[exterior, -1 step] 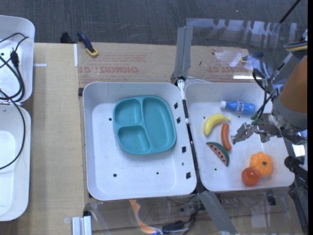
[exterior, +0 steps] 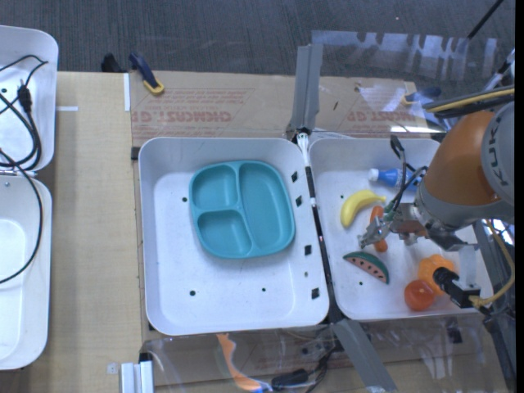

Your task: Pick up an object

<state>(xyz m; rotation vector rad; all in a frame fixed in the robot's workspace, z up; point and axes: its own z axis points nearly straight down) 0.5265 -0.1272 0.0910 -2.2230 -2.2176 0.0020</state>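
Over the right-hand shallow white plastic bin (exterior: 352,301) my two-finger gripper (exterior: 375,236) hangs low among the toy food, and I cannot tell whether it is released or clenched; its tips are too small and tangled with the items beneath to read. Nothing is plainly caught in it. Right at its tip lies a small orange carrot-like piece (exterior: 377,217), partly hidden by the metal. Just left and above, a yellow plastic banana (exterior: 358,204) curves across the bin floor. Below the gripper, apart from it, lies a red-and-green watermelon slice (exterior: 367,266). Further toward the bin's far wall rests a blue-and-white tube-shaped object (exterior: 385,174). On the near right side of the same bin sit an orange fruit-like lump (exterior: 434,265) and, just beside it, a round red-orange ball (exterior: 418,295). My grey arm with its orange band (exterior: 460,162) comes in from the right above them.

Across the divider, the left white bin (exterior: 164,293) carries a teal three-compartment plastic plate (exterior: 242,209), lying flat near its middle. Both bins rest on a brown cardboard-covered bench (exterior: 213,105).
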